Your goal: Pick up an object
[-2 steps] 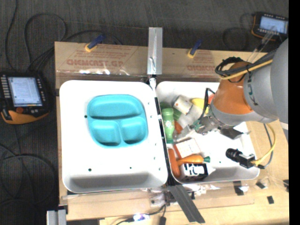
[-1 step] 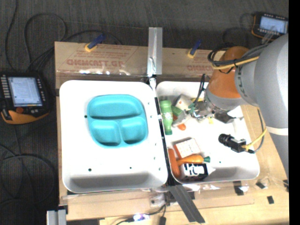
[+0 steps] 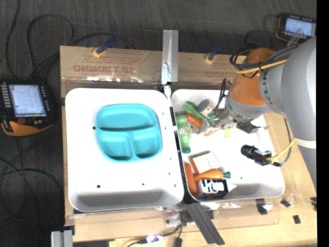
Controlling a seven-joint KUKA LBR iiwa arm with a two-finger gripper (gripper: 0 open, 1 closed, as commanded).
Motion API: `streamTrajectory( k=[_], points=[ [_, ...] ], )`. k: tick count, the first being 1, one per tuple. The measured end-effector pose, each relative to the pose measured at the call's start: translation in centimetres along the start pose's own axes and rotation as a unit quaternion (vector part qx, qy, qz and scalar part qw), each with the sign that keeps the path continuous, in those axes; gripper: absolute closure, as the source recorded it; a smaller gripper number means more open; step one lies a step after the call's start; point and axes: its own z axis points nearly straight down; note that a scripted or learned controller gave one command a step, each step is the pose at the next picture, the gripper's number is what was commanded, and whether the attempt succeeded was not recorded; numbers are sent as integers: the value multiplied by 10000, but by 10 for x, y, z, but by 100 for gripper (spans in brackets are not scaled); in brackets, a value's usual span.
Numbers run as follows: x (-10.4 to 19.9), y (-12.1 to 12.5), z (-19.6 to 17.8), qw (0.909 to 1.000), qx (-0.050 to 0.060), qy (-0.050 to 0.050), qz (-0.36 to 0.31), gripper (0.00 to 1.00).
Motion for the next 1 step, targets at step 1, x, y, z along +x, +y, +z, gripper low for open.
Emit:
streamTrajectory(
  k=[1],
  points=[
    [50, 16, -121, 9982, 56, 19, -602, 100]
  ],
)
